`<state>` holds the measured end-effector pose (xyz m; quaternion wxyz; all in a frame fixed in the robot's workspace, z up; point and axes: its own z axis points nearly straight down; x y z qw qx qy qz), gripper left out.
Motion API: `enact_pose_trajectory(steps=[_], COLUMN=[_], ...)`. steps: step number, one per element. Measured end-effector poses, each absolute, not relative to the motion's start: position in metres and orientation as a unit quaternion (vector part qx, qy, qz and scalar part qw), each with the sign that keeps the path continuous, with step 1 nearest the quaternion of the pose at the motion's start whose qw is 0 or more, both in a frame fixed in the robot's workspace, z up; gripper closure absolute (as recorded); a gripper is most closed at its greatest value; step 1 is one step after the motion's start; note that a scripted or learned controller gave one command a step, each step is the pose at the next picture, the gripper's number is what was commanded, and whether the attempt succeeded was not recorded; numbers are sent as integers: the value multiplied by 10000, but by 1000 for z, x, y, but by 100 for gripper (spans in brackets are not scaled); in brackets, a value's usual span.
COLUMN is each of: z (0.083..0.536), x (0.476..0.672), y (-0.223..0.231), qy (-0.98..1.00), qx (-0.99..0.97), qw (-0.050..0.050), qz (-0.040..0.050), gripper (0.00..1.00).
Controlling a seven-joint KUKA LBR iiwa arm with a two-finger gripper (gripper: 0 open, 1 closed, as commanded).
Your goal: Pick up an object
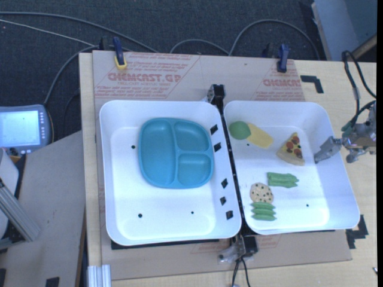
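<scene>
The right bin [335, 190] holds several toy foods. A green round piece [239, 130] lies beside a yellow piece [260, 137] at the back. A pizza slice [292, 149] sits to their right. Further forward are a green bean bundle [282, 180], a speckled cookie [261, 192] and a green pea pod [263, 211]. My gripper [328, 149] hangs over the right bin's right side, just right of the pizza slice and apart from it. Nothing shows held in it.
The left bin [119, 208] carries a blue divided plate [176, 153]. A black divider strip [224, 160] runs between the bins. Clamps [119, 54] hold the cardboard sheet at the back. A small screen [23, 127] stands off the bench at left.
</scene>
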<state>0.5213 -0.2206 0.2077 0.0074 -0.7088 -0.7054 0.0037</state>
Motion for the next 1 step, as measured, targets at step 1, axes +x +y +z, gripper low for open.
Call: enact_pose_trajectory(steps=[1], z=[216], x=[524], y=[-220], qy=[-7071], qx=[-7071], qw=[11], qz=[1], gripper=[0])
